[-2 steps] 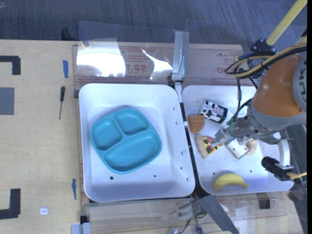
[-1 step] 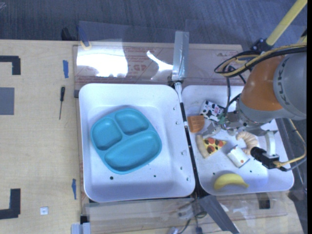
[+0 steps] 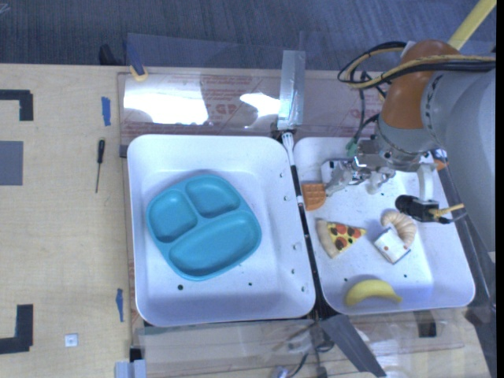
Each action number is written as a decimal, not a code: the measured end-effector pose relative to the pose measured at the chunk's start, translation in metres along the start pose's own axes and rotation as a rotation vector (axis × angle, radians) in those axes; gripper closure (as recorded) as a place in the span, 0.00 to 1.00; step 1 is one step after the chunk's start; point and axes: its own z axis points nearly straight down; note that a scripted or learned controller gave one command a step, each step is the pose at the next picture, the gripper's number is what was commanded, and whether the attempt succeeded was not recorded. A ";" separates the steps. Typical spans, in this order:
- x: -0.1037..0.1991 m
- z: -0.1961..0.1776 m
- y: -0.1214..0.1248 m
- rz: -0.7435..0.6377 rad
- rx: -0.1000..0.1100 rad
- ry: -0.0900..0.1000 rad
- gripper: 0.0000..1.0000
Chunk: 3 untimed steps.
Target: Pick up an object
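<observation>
My gripper (image 3: 358, 181) hangs over the back of the right bin (image 3: 455, 288), fingers spread open with nothing between them. Just to its left, an orange-brown block (image 3: 313, 196) lies against the bin's left wall. A pizza slice (image 3: 340, 237) sits nearer the front, below the gripper. To the right of the slice lie a croissant (image 3: 402, 224) and a small white block (image 3: 391, 247), touching each other. A yellow banana (image 3: 372, 291) rests by the front wall.
The left bin (image 3: 157, 157) holds a blue divided plate (image 3: 204, 224). A metal post (image 3: 290, 93) stands behind the wall between the bins. A screwdriver (image 3: 99, 162) lies on the wooden bench at the left.
</observation>
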 end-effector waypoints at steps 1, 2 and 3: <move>-0.001 -0.011 0.000 0.003 -0.005 -0.004 1.00; -0.010 0.001 -0.001 0.335 -0.003 0.013 1.00; 0.019 0.001 -0.014 0.875 -0.060 0.013 1.00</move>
